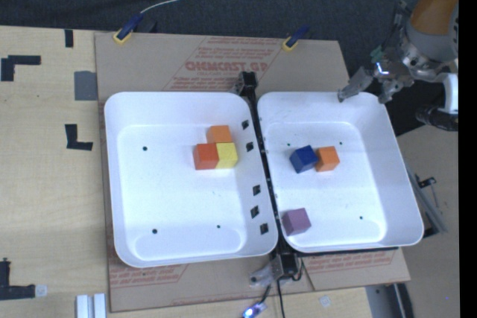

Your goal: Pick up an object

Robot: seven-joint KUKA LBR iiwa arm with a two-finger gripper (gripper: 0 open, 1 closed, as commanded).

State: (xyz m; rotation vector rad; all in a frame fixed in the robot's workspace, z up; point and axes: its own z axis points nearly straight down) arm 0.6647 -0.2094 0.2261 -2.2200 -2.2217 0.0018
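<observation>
1. Above the far right corner of the right bin (pixel 387 160), the pincer (pixel 365 86) hangs at the end of the arm (pixel 436 4); two dark fingers spread apart with nothing between them, so it reads as wide and carrying nothing.
2. Nearest below the pincer, toward the bin's middle, a blue cube (pixel 302 159) and an orange cube (pixel 327 158) sit touching side by side. Either could serve as the object to pick.
3. Farther from the pincer, near the bin's front edge, a purple cube (pixel 297 220) lies alone, well apart from that pair.
4. Well beyond the divider, in the left bin (pixel 134 160), three blocks cluster together: an orange block (pixel 219 134) behind, a red-orange block (pixel 205 156) and a yellow block (pixel 227 155) touching in front.
5. Judged from this, the grasp has not begun; the pincer needs to travel inward and descend.
6. Risks: coming down on the blue and orange pair, one finger may land on the seam between them, push both aside, or close on two at once and drop them.
7. The clustered trio in the left bin carries the same trouble, with no free gap for a finger.
8. The purple cube looks the safest target, though it sits near the sloped wall, which a finger could strike.
9. Both bins rest on cardboard (pixel 223 67) on the counter (pixel 45 160).
</observation>
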